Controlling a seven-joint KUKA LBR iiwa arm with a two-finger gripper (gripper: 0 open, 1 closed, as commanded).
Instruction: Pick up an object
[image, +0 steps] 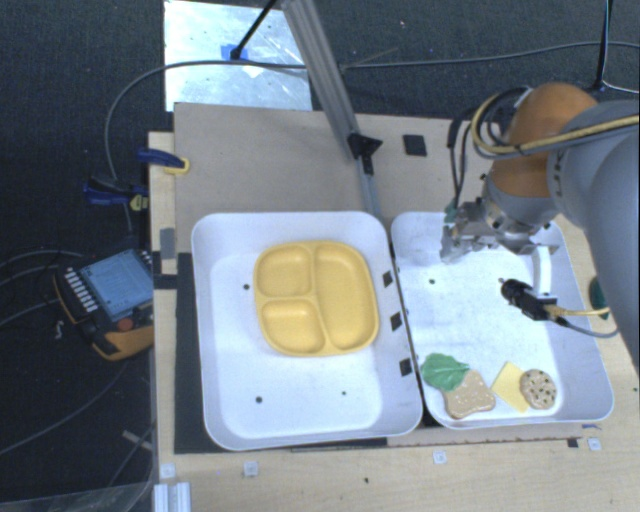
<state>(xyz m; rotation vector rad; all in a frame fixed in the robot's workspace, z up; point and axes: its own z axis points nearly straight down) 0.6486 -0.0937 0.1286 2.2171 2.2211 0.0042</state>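
Note:
Four toy foods lie along the front edge of the right bin (580, 400): a green lettuce leaf (443, 370), a brown slice of toast (468, 396), a yellow cheese slice (508, 385) and a round cookie (538, 388). My gripper (458, 240) hangs over the back left part of that bin, well behind the foods and apart from them. I see nothing held in it. The grey arm with its orange band (535, 130) comes in from the right.
The left bin (225, 400) holds a yellow divided plate (313, 297). A black connector with a yellow cable (528, 298) sits over the right bin's middle right. A metal pole (330, 80) slants across the back of the bench.

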